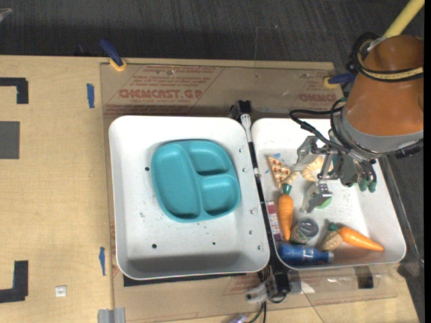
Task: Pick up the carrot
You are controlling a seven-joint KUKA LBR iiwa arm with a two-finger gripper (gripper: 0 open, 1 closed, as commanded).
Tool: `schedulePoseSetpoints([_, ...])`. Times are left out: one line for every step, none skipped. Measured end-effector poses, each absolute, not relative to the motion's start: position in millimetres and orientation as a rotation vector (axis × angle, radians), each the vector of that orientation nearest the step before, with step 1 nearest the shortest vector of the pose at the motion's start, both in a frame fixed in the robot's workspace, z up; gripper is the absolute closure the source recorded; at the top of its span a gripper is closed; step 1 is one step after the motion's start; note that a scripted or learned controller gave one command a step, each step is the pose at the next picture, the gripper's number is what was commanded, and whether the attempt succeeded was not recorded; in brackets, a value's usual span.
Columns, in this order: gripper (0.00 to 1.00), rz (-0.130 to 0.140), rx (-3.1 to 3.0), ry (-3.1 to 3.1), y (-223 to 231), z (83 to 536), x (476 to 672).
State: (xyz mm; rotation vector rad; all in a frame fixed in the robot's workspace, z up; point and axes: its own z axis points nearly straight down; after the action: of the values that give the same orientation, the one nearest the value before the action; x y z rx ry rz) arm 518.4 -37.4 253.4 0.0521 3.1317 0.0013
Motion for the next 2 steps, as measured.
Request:
schedulePoseSetpoints([0.00,0.003,-0.060,3.140,-9.8,183.8,485.3])
schedulePoseSetpoints([0.00,0.002,-0.060,3.137,-9.9,184.9,486.1])
